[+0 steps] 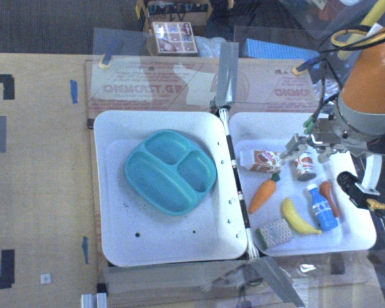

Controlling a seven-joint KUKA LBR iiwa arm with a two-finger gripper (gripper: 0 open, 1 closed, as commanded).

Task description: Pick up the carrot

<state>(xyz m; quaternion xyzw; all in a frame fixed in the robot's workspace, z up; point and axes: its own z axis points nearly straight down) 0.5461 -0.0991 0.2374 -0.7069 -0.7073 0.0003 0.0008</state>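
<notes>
Orange tapered plastic carrot (262, 194) lies loose in the right white bin (353, 236), awaiting pickup; two-finger gripper (306, 147) poised above nearby, pincer state indiscernible.

arm (366, 101): grey w/ orange band | yellow+black cables | metal tool (306, 147)

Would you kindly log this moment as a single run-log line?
carrot: lying in right bin, untouched | gripper: above carton and can, holding nothing | left bin: teal plate
</notes>
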